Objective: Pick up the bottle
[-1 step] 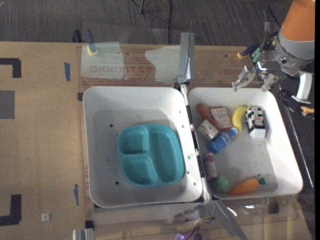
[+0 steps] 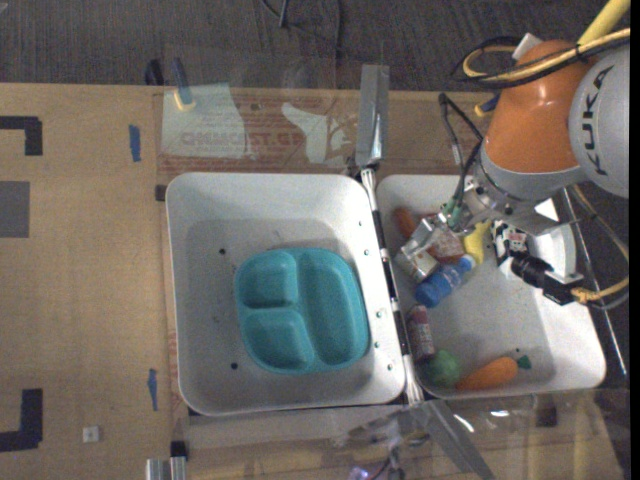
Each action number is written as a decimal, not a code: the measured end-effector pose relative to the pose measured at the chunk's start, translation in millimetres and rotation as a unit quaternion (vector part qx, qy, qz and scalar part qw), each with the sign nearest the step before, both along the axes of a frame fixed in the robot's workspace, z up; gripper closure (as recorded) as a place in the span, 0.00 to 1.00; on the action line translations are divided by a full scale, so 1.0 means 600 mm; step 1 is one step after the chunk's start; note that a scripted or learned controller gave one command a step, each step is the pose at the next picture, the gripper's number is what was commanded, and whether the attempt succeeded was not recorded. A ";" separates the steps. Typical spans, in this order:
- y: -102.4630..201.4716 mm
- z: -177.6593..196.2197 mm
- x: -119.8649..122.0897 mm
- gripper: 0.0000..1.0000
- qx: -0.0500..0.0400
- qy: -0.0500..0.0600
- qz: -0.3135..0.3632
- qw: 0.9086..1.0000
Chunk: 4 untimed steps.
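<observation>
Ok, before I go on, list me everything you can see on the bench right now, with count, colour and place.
bins: 2, white, side by side on the bench
divided tray: 1, teal, three compartments, in the left bin
bottle: 1, blue with a white cap, lying in the right bin near its middle
carrot: 1, orange toy, near the front edge of the right bin
round green item: 1, green, front left corner of the right bin, beside the carrot
dark red item: 1, along the left wall of the right bin; too small to identify
silver packet: 1, silver and brown, above the bottle
arm: 1, grey and orange, over the right bin
tool: 1, above the bottle, its state unclear
</observation>
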State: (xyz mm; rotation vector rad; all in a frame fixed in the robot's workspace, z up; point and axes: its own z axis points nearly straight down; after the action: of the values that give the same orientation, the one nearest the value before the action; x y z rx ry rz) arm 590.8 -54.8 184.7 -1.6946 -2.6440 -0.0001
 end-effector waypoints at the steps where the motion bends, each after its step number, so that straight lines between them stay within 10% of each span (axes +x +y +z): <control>1: -0.085 -0.128 -0.068 0.00 -0.003 -0.015 0.020 1.000; 2: -0.089 -0.104 -0.062 1.00 -0.004 -0.023 0.018 1.000; 3: -0.007 0.145 -0.075 1.00 -0.001 -0.002 -0.013 1.000; 4: -0.007 0.145 -0.075 0.00 -0.001 -0.002 -0.013 1.000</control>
State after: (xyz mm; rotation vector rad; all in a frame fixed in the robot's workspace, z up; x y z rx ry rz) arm 545.5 -59.1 272.0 -1.7308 -2.6247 -0.0006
